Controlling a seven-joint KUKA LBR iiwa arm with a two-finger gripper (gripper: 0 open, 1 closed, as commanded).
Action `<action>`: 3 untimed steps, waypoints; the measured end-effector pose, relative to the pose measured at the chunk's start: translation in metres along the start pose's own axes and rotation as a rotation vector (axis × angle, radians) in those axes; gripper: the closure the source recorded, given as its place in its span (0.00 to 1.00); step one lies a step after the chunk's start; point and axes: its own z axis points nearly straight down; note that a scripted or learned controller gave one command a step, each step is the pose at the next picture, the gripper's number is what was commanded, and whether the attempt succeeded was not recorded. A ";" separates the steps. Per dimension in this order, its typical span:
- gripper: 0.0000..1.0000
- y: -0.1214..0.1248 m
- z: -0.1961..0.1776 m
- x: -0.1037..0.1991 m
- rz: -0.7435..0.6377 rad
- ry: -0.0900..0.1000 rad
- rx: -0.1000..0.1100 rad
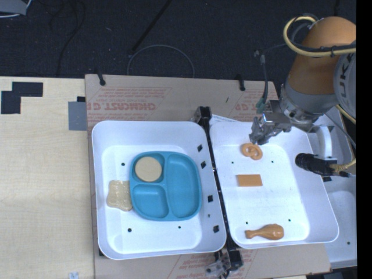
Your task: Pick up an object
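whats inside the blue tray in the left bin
The blue divided tray holds one thing: a round tan cookie-like disc in its upper-left compartment. The other two compartments show bare blue. A pale bread-like piece lies outside, against its left edge. Whatever is beneath the tray is covered.

Two white bins [110, 138] sit on a pale wood-coloured desk [40, 179]. The left one holds a blue divided plate [174, 185] with a tan round biscuit [147, 168] in it, and a cream, speckled piece of bread [119, 195] beside it. In the right bin are a golden-brown pretzel [252, 151], an orange-brown flat square [249, 181] and a golden-brown drumstick [265, 232]. The arm [317, 57] is grey and orange.
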 end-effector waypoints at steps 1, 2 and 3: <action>1.00 -0.015 0.001 0.049 0.000 0.000 0.002; 1.00 -0.032 0.020 0.093 0.000 -0.001 0.003; 1.00 -0.047 0.030 0.141 0.000 -0.001 0.003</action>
